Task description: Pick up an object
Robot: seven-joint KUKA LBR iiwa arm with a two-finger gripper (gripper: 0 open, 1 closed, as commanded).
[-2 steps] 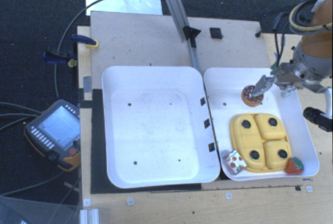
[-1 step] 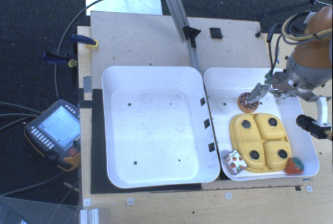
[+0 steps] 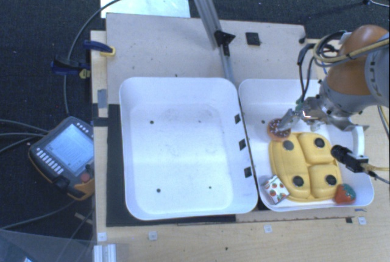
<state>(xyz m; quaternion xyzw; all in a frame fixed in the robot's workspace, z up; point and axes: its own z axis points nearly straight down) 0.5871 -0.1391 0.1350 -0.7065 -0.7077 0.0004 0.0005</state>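
I am the arm (image 3: 356,69), and I reach in from the right, over the right bin (image 3: 256,96). My pincer (image 3: 291,118) hangs low over the middle of that bin. Right by its tip I see a small round toy, a donut (image 3: 278,127) with pink and brown on it. The tip looks very close to the donut, maybe touching it. I cannot tell if my pincer is open or closed, because it is small and shiny here. I cannot see anything held in it.

Just below the donut lies a big yellow toy (image 3: 306,167) with dark dots on it. It takes up much of the lower part of the right bin. At its lower left corner sits a little box (image 3: 275,189) with red spots. At its lower right corner sits a red strawberry (image 3: 345,194). The left bin (image 3: 131,96) is beside the right one, and they touch along one side.

My job is to pick up one thing. I think I am going for the donut, since my pincer is right by it. But the donut still looks flat on the bin floor, so I think the job is not done yet. I still need to grab it tight and lift it up. It is small and flat, so it could slip away.
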